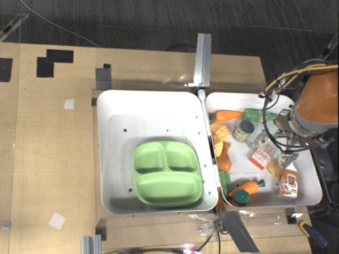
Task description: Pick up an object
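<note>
Right bin (315, 197), nearest first: a small carton (288, 184) near the front wall, a red-and-white packet (262, 155) behind it. Both look light; the carton seems stiff enough to take across its narrow sides, the packet thin and likely slippery. The gripper (286, 153) hangs just beside the packet, above the carton; whether it is apart or together cannot be told.
</note>
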Robot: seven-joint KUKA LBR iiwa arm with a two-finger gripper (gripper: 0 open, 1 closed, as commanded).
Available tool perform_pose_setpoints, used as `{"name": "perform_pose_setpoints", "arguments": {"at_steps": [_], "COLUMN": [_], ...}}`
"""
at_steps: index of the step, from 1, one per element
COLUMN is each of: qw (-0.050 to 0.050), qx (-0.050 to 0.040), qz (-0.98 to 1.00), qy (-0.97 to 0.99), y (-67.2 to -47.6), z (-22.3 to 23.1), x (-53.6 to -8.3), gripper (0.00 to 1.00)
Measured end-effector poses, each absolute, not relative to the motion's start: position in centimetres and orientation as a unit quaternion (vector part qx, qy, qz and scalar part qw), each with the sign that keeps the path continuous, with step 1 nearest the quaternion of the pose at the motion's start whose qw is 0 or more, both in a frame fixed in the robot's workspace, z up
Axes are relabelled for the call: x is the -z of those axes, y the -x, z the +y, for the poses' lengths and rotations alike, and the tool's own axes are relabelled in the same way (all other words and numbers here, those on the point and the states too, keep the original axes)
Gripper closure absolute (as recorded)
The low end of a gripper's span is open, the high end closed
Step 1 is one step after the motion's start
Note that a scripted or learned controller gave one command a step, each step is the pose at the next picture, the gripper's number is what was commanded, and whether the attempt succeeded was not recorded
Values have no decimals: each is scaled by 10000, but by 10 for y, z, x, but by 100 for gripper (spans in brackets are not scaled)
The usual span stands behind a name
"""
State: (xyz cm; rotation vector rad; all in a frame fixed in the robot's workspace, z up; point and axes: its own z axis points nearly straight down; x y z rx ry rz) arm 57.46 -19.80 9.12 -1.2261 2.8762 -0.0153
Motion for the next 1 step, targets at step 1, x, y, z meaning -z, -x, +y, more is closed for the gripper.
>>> {"name": "perform_pose_setpoints", "arguments": {"at_steps": [1], "qw": [65], "qx": [25], "qz": [9098], "qy": [4150], "y": [-521], "z": [-142], "x": [-91], "gripper": [0]}}
